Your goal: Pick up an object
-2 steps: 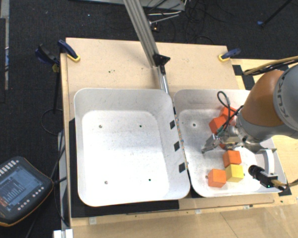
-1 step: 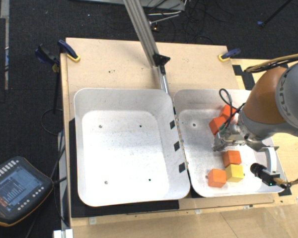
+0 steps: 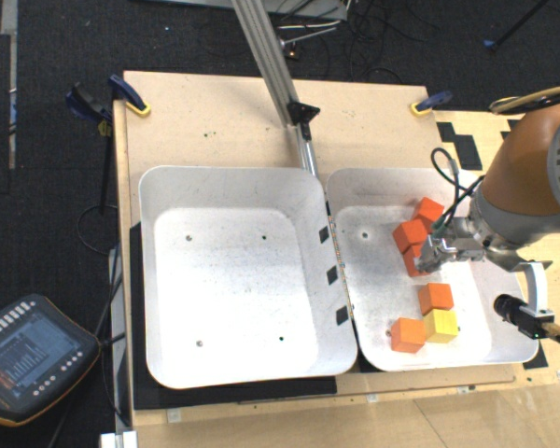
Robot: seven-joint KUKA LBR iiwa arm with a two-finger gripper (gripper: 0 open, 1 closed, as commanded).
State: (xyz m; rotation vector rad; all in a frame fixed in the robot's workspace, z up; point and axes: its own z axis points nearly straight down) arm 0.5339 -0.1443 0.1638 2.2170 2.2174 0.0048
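Several blocks lie in the right bin. A cluster of orange blocks sits in its upper part, with one orange block at the top of the cluster. Lower down are an orange block, a yellow block and another orange block, close together. My gripper is down at the right side of the upper orange cluster, its metal fingers touching or next to the blocks. The wrist hides the fingertips.
The left bin lies beside the right one on the wooden bench. A metal pole slants from the top to between the bins. A teach pendant rests at the lower left. Clamps sit at the bench's far corners.
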